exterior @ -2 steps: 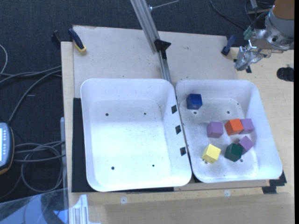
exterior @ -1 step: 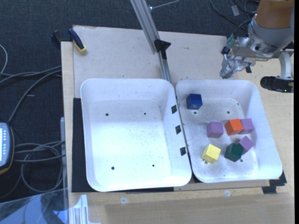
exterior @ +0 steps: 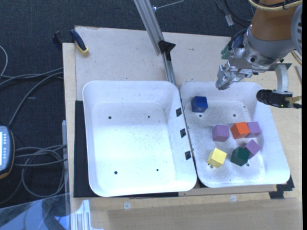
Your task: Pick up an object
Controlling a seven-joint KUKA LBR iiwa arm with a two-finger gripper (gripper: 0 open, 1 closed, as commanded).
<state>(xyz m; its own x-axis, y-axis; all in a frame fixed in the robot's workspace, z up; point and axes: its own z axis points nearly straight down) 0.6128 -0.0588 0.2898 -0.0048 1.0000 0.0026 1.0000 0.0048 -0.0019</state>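
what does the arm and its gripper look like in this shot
The arm is a thick rounded cylinder with a broad orange band over a grey wrist section. Below that sits a silvery metal gripper, small and angular, with dark cables running along it near the wrist. A grey bracket carrying a black cylindrical part hangs off the wrist's side.

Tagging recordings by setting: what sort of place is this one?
Probably a robotics lab bench: two white bins on a wooden board, small coloured blocks such as the blue block, loose cables on dark carpet.
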